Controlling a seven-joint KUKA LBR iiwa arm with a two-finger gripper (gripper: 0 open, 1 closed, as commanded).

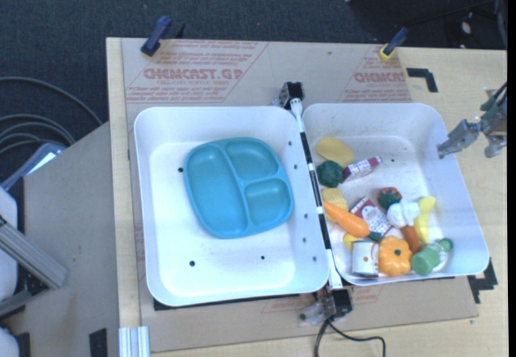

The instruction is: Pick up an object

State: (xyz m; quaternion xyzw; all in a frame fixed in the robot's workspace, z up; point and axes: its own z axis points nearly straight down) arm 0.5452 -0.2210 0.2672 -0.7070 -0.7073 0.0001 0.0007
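Two shallow white bins side by side on the worktop point(201, 65). Left bin point(161, 267): one blue divided plate point(239, 186), lying flat near the middle. Right bin point(419, 126): a heap of toy food crowded toward the near edge and the divider, among it a carrot point(347, 220), a small orange pumpkin point(394, 256), a dark green piece point(330, 173), a yellow piece point(335, 151) and a small bottle point(364, 166).

End effector point(468, 134) at the far right of the view, just over the right bin's outer rim toward the far corner, nothing between its fingers. Whether open or closed: cannot tell.

Pickable objects lie leftward and toward the near side from the end effector, well apart from it. Carrot's long axis on a diagonal, tip toward the near right. Far right corner of that bin bare beneath the end effector.

Judgement: grasp not yet begun; travel inward and descent required.
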